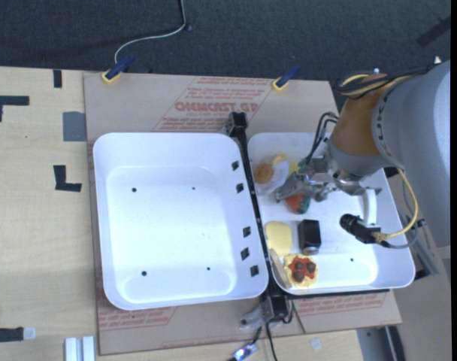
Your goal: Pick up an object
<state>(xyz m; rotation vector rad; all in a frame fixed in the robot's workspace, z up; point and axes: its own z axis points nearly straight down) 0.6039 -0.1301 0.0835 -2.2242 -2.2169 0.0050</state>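
1. Overhead, two shallow white bins are seen side by side on a sheet of cardboard [213,104] laid on the counter [33,224]; the left bin [168,216] and the right bin [364,269] are separated by a dark divider strip.
2. The grey arm [416,126], with its orange band [356,122], is brought in from the right and is bent down over the upper middle of the right bin.
3. The tool [298,190] is positioned low inside the right bin, directly over a small red object [295,200] with a dark green part beside it.
4. Whether the tool is spread or closed cannot be told, since its tips are merged with the clutter beneath; no object is plainly shown between them.
5. A round orange-and-white object [266,171] is found just left of the tool, near the divider.
6. A pale yellow block [279,236] is set below that, against the bin's left wall.
7. A small black block [310,235] is placed just right of the yellow one, apart from the tool.
8. A yellow piece with red and dark spots [301,270] is seen at the bin's lower left corner.
9. A black cable [157,36] is trailed across the dark floor beyond the counter.
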